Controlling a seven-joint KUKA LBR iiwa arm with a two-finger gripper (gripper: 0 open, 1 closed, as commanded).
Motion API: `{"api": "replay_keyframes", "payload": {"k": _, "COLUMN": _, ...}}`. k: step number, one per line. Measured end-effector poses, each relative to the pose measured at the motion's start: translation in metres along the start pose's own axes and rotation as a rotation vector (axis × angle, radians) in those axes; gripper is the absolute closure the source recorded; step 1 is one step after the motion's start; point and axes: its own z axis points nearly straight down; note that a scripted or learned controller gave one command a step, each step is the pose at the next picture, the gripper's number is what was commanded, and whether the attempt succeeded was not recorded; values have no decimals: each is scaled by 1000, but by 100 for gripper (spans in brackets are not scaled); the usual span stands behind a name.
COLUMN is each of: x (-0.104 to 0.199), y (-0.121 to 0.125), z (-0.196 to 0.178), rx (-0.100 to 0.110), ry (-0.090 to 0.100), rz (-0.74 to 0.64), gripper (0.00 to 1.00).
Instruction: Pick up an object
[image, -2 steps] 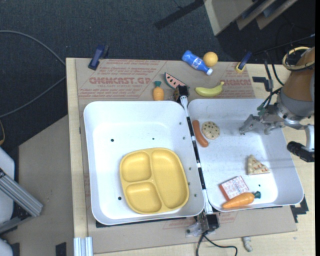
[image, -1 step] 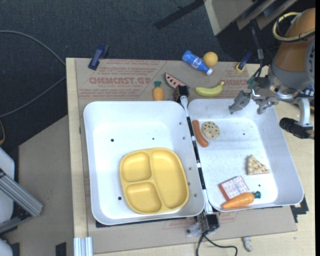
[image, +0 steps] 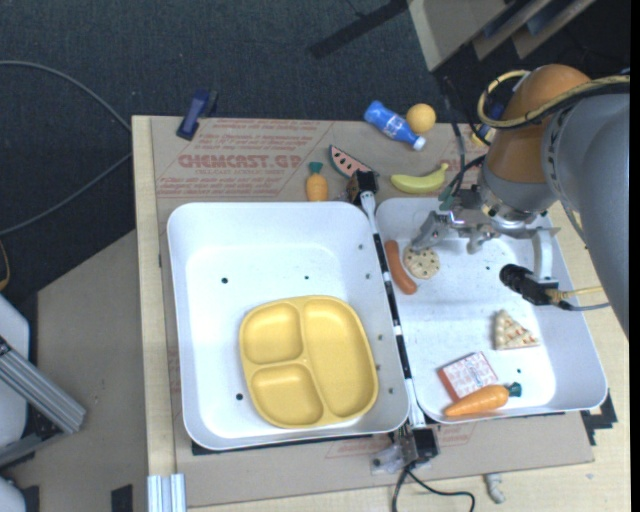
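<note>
My gripper (image: 450, 238) hangs over the far end of the right bin (image: 570, 330), open, with nothing between its fingers. Just below and left of it lies a round cookie (image: 422, 263). A red sausage (image: 401, 267) rests beside the cookie against the bin's left wall. Nearer the front lie a pizza slice (image: 514, 331), a red-and-white cracker pack (image: 467, 374) and an orange carrot (image: 480, 400).
The left bin (image: 200, 250) holds a yellow divided plate (image: 306, 359). Beyond the bins, on the cardboard, lie a banana (image: 420, 180), a blue bottle (image: 392, 124), an orange ball (image: 422, 117), a watermelon slice (image: 346, 160) and a small orange toy (image: 317, 186).
</note>
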Motion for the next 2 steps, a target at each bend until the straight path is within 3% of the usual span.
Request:
{"api": "replay_keyframes", "payload": {"k": 1, "x": 14, "y": 20, "z": 23, "rx": -6, "ry": -3, "rz": 1, "gripper": 0}}
{"api": "replay_keyframes", "payload": {"k": 2, "x": 13, "y": 21, "z": 12, "rx": -9, "ry": -4, "rz": 0, "gripper": 100}}
